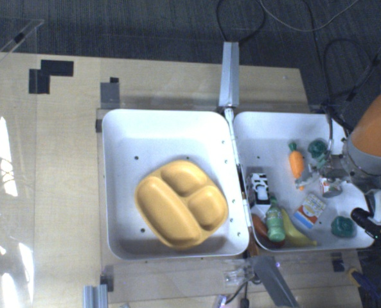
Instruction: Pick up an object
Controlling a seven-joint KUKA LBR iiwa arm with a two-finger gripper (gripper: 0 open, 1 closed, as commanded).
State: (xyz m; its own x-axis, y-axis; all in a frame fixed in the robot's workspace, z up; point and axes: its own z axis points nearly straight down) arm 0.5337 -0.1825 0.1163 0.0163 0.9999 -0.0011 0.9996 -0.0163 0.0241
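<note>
The gripper [325, 175] hangs low in the right bin [267, 124], just right of the toy carrot [296, 163] — probably its target; whether it is wide or narrow cannot be told; small toys crowd the near wall.

**Desk, bins and cables around the work**

A pale wooden desk [55, 191] is carrying two shallow white bins: the left bin [123, 140] and the right bin [267, 130], sitting side by side. A grey metal post [230, 76] is standing behind their join. Black cables [241, 18] are looping over dark carpet [113, 11] beyond. Black tape marks [45, 74] are showing near the desk's far left corner.
</note>
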